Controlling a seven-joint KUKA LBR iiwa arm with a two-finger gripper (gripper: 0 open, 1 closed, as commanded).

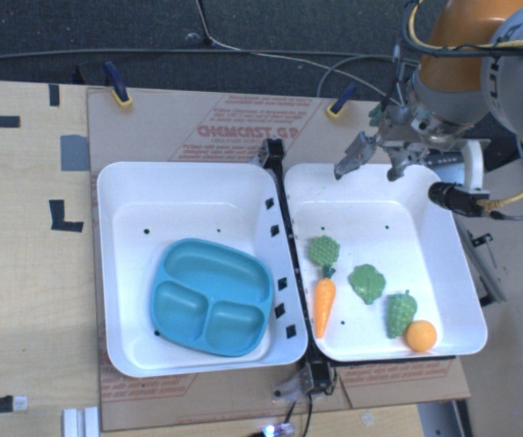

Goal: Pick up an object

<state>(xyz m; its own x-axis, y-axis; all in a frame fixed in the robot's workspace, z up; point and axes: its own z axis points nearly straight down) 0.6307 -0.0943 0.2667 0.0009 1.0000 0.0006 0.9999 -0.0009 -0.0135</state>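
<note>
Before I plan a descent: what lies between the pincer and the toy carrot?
In the camera view, mostly bare white bin floor, then the toy broccoli just above the carrot; the open pincer holds nothing.

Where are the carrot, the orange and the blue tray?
carrot (323, 304): camera view, middle of its orange body.
orange (420, 336): camera view, centre of the fruit.
blue tray (211, 296): camera view, central divider ridge.

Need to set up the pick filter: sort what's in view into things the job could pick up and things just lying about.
For the job:
gripper, open, above the right bin's far edge
carrot
two broccoli pieces
green grape bunch
orange

Lying about:
blue divided plate in the left bin
clamps
</note>
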